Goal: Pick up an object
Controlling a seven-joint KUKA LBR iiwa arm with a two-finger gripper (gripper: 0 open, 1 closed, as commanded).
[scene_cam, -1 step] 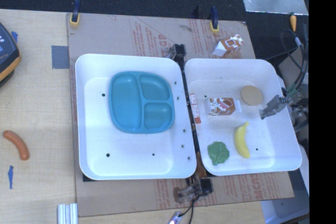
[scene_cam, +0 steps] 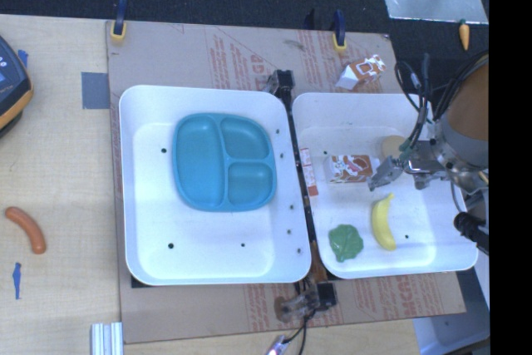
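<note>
Hand (scene_cam: pixel 391 173) is seen low over the right bin (scene_cam: pixel 432 262), above the banana (scene_cam: pixel 382 222) and beside the snack packet (scene_cam: pixel 350 168). Fingers appear parted, nothing held. Risk is judged: packet nudged aside, or banana rolled clear on closing.

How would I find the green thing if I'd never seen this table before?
Look at the two white bins; take the right-hand bin, the one the robot arm reaches over. Go to its front edge, nearest the camera, on the side beside the other bin. The green lump sits there, left of the yellow banana and below the little printed packet; it is the bin's only green, bumpy thing.
</note>
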